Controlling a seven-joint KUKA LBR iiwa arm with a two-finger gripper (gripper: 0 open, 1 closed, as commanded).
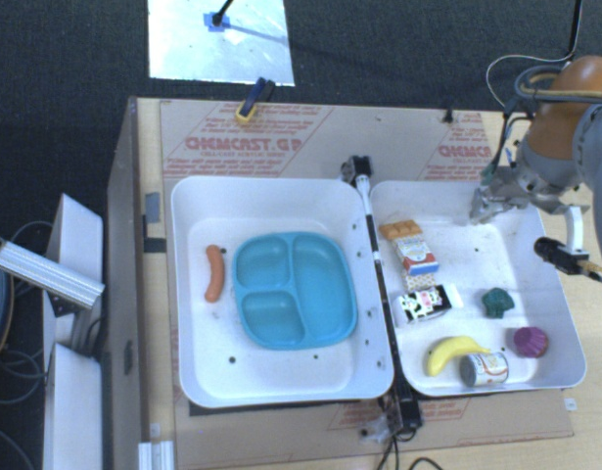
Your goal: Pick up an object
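Dark carpet lay around the bench, and on the bench two shallow white bins sat side by side, the left bin [198, 262] holding a blue divided plate [293, 290] with a small sausage [214, 272] just beside it. My gripper [488, 204] hung over the far corner of the right bin [565, 311], near its back wall, and from that angle I could not tell how it was set; I saw nothing in it.

Everything I might lift lay nearer the front than I was: a carton [417, 258] close to the divider, a black-and-white box [424, 303] in front of it, a green piece [496, 302] and a purple one [530, 341] toward the outer side, and a banana [451, 352] touching a can [484, 367] at the front rim.

I judged the green piece the best choice, since it stood apart from its neighbours. To do it well I needed to centre over it first, then come straight down, and close only when low enough. The banana and can looked a poorer bet, each likely to nudge the other.
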